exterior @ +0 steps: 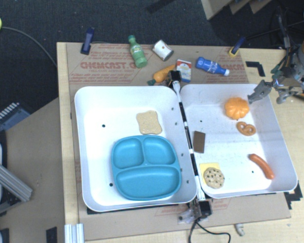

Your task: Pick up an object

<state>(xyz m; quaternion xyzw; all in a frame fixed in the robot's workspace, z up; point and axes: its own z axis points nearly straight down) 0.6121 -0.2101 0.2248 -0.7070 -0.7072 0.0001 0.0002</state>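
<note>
Cookie (213,177) near edge, right bin (281,135); sausage (262,165) right of it | gripper (264,90) spread open, empty, just right of orange pumpkin (236,108)

Surface finish noted.
Bins (91,135) smooth white plastic; blue divided plate (146,167) matt plastic; bench (116,65) board-like, matt brown, printed.

dark carpet floor (30,70) around a pale wooden bench (76,186), cardboard sheet (111,65) on top

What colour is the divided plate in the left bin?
Light blue. The divided plate shows best in the camera view, lying in the left bin.
</note>
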